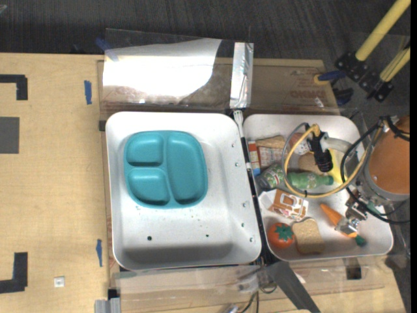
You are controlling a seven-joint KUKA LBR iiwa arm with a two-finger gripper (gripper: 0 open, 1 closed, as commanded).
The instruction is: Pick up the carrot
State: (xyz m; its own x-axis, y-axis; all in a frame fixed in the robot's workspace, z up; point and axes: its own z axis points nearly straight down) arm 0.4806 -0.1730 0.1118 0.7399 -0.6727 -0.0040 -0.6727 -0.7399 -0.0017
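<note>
On the wooden counter [52,175] the left bin [221,175] holds a teal divided plate [166,167]. The right bin [378,240] is crowded: a red tomato [284,235] beside a tan sponge-like block [308,235] near its front wall, with packets and a green item further back. The carrot [333,215], small, orange and tapered, lies slantwise at the bin's front right. The gripper [352,223] sits just beside it at its right; whether its jaws are apart or together cannot be told.

The bench [52,175] carries two shallow white bins side by side: left bin [221,194] and right bin [378,243].
</note>
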